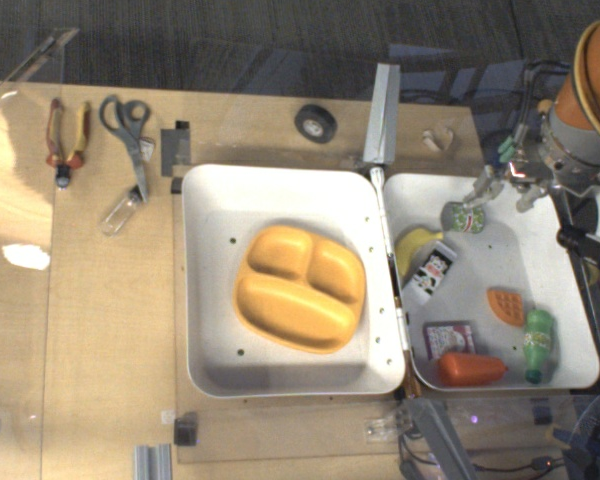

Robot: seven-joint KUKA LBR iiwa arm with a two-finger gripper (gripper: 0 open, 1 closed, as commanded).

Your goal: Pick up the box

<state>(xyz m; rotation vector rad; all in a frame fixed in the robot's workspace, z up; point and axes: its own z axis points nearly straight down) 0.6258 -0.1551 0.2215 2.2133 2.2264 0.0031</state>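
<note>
- Looking down at your bench, you've got 2 white bins side by side: the left bin (pixel 205 268) and the right bin (pixel 570 298).
- The left one holds a big yellow-orange loaf-shaped thing (pixel 300 286), sitting about in the middle.
- Your box (pixel 449 338) is the small purplish one lying flat near the front edge of the right bin, toward its left side. An orange carrot-like toy (pixel 470 369) lies just in front of it, touching or nearly so.
- Also in that bin: a green bottle (pixel 538 344) at the front right, an orange leaf-shaped piece (pixel 507 306) just beside it, a black-and-white carton (pixel 430 269) leaning by a yellow banana (pixel 413 247) near the left wall, and a small green-and-red can (pixel 465 217) at the back.
- The gripper (pixel 508 186) hangs over the back of the right bin, right next to that can and well apart from the box. The claw looks spread, nothing pinched between the fingers.
- Outside the bins: scissors (pixel 130 133), red-handled pliers (pixel 65 138) and a roll of tape (pixel 316 123) on the wood.
</note>
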